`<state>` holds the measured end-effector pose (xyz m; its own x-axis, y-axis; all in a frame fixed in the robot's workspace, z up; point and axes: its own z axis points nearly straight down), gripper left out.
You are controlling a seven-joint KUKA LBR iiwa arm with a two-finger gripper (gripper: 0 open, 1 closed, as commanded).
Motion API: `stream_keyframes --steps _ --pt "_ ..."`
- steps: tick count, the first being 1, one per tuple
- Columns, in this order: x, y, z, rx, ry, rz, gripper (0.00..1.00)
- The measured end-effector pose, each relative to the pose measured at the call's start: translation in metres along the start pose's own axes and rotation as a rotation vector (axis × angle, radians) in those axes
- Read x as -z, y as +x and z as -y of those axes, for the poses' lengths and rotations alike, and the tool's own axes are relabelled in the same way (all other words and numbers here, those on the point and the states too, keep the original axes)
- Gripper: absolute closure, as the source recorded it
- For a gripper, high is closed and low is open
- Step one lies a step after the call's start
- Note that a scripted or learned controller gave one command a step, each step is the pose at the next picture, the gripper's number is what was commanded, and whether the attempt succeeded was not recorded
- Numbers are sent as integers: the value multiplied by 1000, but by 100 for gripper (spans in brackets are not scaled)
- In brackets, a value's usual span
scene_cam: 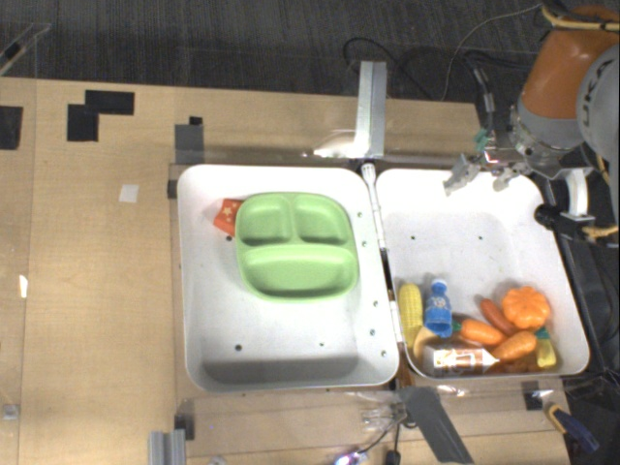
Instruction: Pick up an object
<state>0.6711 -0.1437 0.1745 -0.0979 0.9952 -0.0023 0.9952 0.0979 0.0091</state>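
Camera view from above shows two white bins side by side on a wooden bench. The left bin [203, 289] holds a green divided plate [294, 243], and a small red and orange object [227, 217] sticks out from under its left edge. The right bin [465, 231] has its objects gathered in the near corner: a yellow corn cob [411, 305], a blue bottle [438, 308] just beside it, two orange carrots [496, 331], an orange pumpkin-like toy [526, 306] and a brown packet with a white label [461, 358] lying flat in front. The gripper [481, 172] hangs over the far edge of the right bin, well apart from these objects. Its fingers are spread apart, with nothing between them.
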Motion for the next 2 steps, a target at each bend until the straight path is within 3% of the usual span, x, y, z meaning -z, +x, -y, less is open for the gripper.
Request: stream_keyframes --steps 1,2 --pt "65 12 -1 -58 2 0 0" --pt "191 22 8 -74 1 0 0"
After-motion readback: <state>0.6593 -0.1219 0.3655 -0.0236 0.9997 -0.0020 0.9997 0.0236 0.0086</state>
